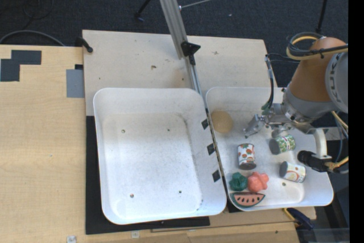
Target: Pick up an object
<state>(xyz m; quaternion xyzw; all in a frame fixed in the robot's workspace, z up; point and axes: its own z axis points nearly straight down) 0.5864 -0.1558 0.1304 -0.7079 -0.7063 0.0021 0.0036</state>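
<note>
The right bin (227, 97) holds several small objects: a tan ball (221, 121) near its left wall, a red-and-white can (245, 155), a green-labelled can (282, 143), a small can lying on its side (292, 172), a green toy (238, 181), an orange-red toy (258, 181) and a watermelon slice (248, 200). My gripper (254, 126) reaches in from the right and hangs low over the bin, between the tan ball and the green-labelled can. Nothing shows between its fingers.
The left bin (114, 102) sits beside the right one, with black clips along the shared wall (208, 136). A slanted metal rail (173, 14) rises behind the bins. Cables (301, 42) loop over the arm at the right.
</note>
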